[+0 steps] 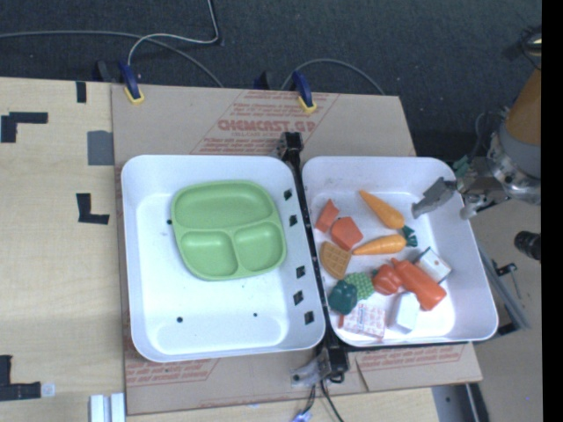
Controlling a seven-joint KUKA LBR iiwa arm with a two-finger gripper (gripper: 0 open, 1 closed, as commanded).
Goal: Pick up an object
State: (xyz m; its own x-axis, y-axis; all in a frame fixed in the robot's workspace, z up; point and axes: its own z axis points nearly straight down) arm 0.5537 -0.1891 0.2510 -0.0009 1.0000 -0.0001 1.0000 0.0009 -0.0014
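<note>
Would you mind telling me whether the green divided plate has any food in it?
Empty. The green plate shows three bare compartments in the left bin; the toy foods lie in the right bin.

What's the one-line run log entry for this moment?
gripper: over right bin's right edge, nothing held | toy carrots, other toy food: in right bin | green plate: in left bin

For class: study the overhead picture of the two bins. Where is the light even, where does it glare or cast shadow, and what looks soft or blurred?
Camera view: lighting is even and diffuse; the white bins look bright but keep detail; the green plate casts only a faint shadow; the toy food looks slightly soft; the claw at the right bin's edge is blurred, its fingers unclear.
</note>
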